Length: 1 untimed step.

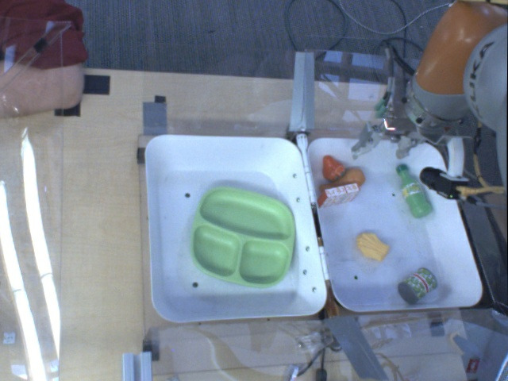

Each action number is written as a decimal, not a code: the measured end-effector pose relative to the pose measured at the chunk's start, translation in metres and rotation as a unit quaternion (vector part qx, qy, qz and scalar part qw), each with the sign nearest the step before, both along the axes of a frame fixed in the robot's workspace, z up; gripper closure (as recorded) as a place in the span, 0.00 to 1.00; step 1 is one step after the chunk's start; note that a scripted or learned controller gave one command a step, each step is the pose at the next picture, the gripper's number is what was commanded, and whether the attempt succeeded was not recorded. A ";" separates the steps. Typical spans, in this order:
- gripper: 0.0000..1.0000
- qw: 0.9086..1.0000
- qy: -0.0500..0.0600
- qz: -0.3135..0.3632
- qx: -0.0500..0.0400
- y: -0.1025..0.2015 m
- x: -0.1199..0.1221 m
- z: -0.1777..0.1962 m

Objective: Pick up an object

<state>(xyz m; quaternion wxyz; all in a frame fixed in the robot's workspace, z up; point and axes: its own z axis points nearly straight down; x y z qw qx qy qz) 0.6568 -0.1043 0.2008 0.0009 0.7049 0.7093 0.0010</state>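
The right bin [460,288] holds several small objects. A red strawberry-like piece [332,167], a brown sausage [350,178] and a red-and-white carton [340,196] cluster at its far left. A green bottle [413,193] lies at the far right, a yellow block [372,247] sits in the middle, and a small can [418,284] lies near the front right corner. My gripper [386,141] hangs over the bin's far edge, between the red piece and the bottle. Its fingers are spread open with nothing between them.
The left bin [171,292] holds a green divided plate [244,235]. A metal divider post [302,94] stands between the bins at the back. Cables run across the floor behind the bench. The arm's orange band [448,46] and wrist fill the upper right.
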 end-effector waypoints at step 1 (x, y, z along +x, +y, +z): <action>0.00 1.000 0.000 0.015 -0.001 -0.068 0.013 -0.084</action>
